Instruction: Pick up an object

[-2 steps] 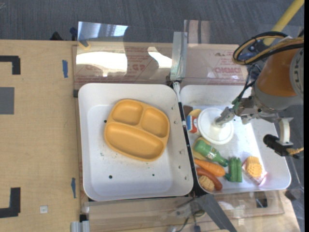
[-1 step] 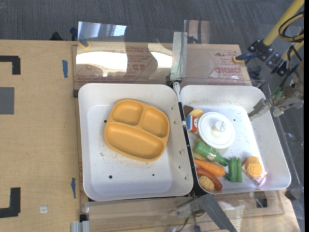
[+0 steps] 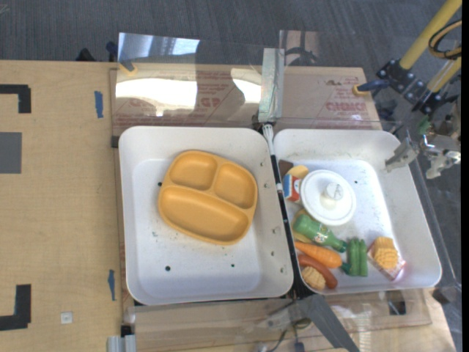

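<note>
Camera view: white lidded pot [image 3: 330,196] sits in right bin [image 3: 418,226] among toy foods, carrot [image 3: 319,254] and corn [image 3: 385,255] nearer the front. Orange divided plate [image 3: 208,196] occupies left bin [image 3: 139,218]. Tool [image 3: 421,151] hovers over right bin's far-right rim; finger state indeterminate.

a dark grey carpeted floor [image 3: 220,6] runs across the top of the view. below it lies a tan cardboard-coloured bench top [image 3: 51,196] bearing black corner marks [image 3: 18,97] and strips of blue tape [image 3: 98,103]. clear plastic panels [image 3: 190,86] stand behind the bins, catching bright glare from overhead light. a yellow pole [image 3: 432,24] slants in the upper right corner.
</note>
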Tool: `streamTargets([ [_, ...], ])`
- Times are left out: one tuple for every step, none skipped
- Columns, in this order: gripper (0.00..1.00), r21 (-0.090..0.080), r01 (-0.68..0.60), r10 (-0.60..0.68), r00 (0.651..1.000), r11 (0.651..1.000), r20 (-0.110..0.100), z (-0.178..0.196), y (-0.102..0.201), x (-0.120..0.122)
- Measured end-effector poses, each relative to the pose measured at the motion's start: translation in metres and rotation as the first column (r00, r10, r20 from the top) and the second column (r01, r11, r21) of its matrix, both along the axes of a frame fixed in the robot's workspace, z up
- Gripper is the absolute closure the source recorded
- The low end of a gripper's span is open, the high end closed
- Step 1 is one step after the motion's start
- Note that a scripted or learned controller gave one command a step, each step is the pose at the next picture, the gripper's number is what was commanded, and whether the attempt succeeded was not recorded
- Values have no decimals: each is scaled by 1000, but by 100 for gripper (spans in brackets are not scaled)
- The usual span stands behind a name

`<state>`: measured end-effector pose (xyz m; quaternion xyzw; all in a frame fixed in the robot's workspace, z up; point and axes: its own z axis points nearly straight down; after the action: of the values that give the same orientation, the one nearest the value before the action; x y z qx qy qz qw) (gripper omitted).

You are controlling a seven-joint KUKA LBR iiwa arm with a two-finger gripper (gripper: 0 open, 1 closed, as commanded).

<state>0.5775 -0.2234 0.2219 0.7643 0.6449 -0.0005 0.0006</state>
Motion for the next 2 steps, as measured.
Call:
streamTargets([
  [0, -3, -447, 447, 894, 894, 3, 23, 5, 12],
  [0, -5, -898, 898, 440, 440, 2, 14, 0, 36],
])
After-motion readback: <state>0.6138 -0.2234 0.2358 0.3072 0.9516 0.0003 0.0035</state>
